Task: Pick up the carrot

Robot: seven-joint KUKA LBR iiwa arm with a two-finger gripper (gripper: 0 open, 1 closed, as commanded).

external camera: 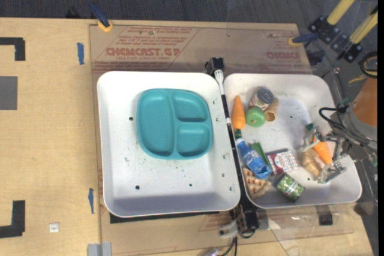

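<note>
1. Camera view: the carrot (238, 111) lies in the right bin (345, 189), against its left wall, just beside a green ball (256, 118).
2. The gripper (327, 159) sits near the bin's right side; I cannot tell its jaw state. My advice: approach from above, clear of the ball.

A teal divided plate (175, 123) lies centred in the left bin (114, 189); a green apple (256, 117) sits at three o'clock from it.

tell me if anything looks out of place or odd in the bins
The right bin is a jumble of toy food. The carrot lies against its left wall, apart from the pincer at the far side. The teal plate sits neatly in the left bin.
</note>
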